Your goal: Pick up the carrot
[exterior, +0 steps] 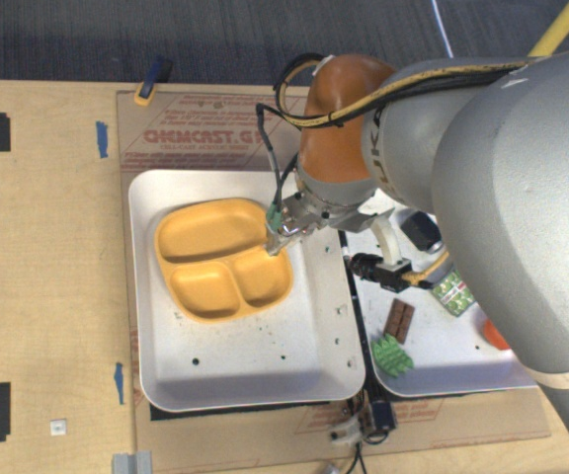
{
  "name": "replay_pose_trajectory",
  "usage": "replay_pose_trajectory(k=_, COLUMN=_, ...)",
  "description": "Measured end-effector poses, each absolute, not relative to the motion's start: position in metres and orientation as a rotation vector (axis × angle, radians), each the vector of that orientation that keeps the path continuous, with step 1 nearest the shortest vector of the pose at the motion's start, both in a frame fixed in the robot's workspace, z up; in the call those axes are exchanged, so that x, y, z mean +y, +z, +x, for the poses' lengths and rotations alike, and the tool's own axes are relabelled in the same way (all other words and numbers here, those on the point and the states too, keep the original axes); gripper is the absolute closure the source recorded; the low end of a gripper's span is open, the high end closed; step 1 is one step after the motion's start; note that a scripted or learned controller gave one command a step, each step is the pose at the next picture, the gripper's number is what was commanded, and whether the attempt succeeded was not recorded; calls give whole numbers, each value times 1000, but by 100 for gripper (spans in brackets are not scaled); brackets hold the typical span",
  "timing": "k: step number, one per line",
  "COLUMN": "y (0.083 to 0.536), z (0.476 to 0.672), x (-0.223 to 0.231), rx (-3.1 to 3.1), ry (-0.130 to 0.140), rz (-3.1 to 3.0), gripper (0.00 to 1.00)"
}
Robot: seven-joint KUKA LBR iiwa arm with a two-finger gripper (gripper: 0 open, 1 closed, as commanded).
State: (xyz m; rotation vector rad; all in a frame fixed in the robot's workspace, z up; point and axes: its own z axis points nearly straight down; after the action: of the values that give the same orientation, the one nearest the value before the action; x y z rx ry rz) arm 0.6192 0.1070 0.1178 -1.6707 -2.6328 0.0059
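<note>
Spanning brown cardboard (57, 265) (taped, perhaps): two white bins (156, 363).

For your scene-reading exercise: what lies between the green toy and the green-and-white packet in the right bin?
In the camera view, a small brown bar lies between the green toy and the packet.

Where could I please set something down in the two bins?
Left white bin: bare floor below and right of the yellow divided plastic plate. Right white bin is crowded: green toy, brown bar, orange piece, under the grey arm.
</note>
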Motion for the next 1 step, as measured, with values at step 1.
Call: replay_pose_trajectory(k=1, y=268, z=610, x=95, rx=-2325, ry=-2, rz=-2115, gripper=100)
